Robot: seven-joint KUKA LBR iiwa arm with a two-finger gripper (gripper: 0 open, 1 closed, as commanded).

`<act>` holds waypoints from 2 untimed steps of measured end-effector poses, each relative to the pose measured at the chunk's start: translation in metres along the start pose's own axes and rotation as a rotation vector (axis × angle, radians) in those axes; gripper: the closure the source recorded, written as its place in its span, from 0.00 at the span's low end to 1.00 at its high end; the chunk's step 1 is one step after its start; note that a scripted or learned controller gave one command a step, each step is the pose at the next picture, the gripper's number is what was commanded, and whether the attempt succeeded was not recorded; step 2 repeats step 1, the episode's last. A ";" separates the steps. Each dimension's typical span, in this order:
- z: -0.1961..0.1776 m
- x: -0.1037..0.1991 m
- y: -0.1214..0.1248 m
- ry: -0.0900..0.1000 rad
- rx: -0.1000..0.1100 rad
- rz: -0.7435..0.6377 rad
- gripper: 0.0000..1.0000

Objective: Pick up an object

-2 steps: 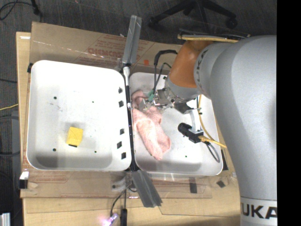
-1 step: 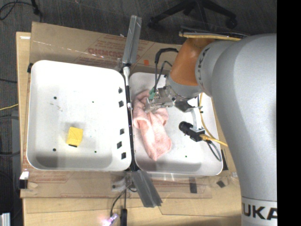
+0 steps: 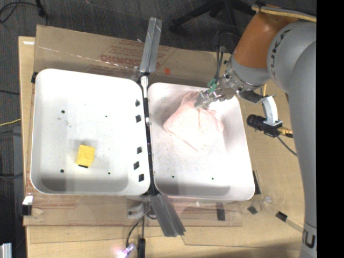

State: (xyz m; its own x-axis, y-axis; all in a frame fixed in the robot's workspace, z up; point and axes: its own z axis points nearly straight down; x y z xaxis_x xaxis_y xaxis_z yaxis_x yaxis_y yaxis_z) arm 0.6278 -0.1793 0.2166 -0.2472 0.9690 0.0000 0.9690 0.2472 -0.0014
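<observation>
Cloth (image 3: 194, 123) of pale pink colour is seen crumpled in the right bin (image 3: 236, 184), in its far half and closer to the far right corner. The gripper (image 3: 207, 99) is placed low at the far edge of this cloth, touching it or just above it; whether it is spread or pressed together cannot be told. A small yellow block (image 3: 85, 156) is found in the left bin (image 3: 48, 85), near the front left corner, well apart from the arm (image 3: 279, 42).
</observation>
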 end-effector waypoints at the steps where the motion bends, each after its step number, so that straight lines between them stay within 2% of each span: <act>1: -0.028 -0.027 -0.006 0.000 0.002 0.139 1.00; 2: -0.028 -0.027 -0.006 0.000 0.002 0.139 1.00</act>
